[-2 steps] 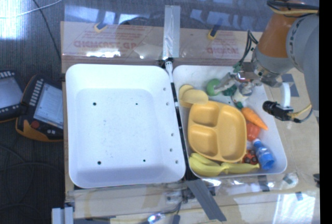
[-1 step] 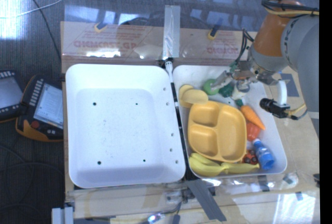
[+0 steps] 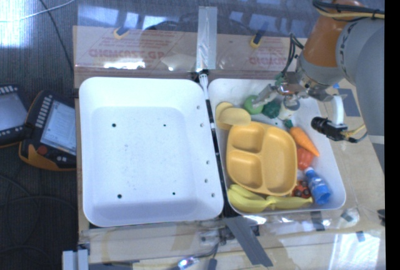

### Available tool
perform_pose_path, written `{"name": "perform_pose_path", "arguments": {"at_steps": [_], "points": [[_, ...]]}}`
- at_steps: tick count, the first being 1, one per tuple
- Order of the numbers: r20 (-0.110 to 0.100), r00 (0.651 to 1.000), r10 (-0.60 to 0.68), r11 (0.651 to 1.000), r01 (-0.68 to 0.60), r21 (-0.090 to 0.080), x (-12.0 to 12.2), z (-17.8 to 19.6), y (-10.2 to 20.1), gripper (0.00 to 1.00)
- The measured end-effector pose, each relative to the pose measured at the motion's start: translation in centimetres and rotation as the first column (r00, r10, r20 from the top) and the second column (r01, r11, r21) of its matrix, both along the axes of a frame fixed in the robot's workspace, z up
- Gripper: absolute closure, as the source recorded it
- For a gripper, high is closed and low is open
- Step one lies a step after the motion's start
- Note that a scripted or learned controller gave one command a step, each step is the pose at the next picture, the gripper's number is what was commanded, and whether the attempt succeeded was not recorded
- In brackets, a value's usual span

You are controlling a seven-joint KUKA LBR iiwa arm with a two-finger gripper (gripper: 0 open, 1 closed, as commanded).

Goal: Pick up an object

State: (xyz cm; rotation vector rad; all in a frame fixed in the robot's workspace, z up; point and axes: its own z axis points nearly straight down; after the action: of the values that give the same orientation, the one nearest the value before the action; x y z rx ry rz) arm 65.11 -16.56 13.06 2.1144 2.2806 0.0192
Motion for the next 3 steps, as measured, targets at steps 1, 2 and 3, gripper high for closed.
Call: {"name": "perform_pose_path", "arguments": {"at_steps": [1,2,3], "points": [[-0.032,0.979,-0.203,0.979,0.204,0.009,1.7,6.4,2.7,0.0],[-0.034,0.992,-0.12,0.993,0.121,0.008,1.7,2.2,4.8,0.0],[-0.032,0.998,-0.054,0.998,0.055,0.012,1.7,-2.3,3.9,0.0]]}}
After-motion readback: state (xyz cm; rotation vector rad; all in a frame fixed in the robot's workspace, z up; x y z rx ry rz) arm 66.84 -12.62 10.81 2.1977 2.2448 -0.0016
